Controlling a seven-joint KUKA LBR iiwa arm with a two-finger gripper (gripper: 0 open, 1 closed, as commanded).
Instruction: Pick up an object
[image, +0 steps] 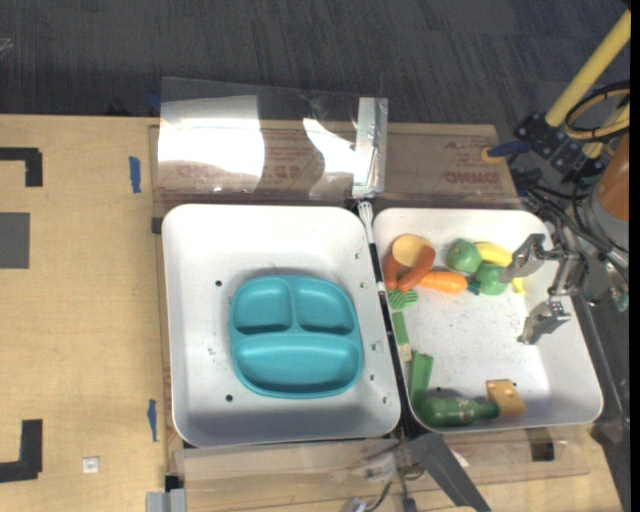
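My gripper (534, 290) hovers over the right side of the right bin (575, 395), open, with nothing between its fingers (526, 254). Just left of the upper finger lies a cluster of toy food: a yellow piece (493, 252), a green round piece (462, 255), a green block (491, 281), an orange carrot (441, 282) and an orange cup (404, 250). Along the bin's front lie a green bottle (446, 408) and a tan block (506, 397).
The left bin (200, 250) holds a teal divided plate (295, 333). A thin green stick (400, 326) and a green piece (420, 372) lie by the right bin's left wall. Cables and a yellow pole (598, 62) crowd the far right. Clear plastic sheeting (270, 150) sits behind the bins.
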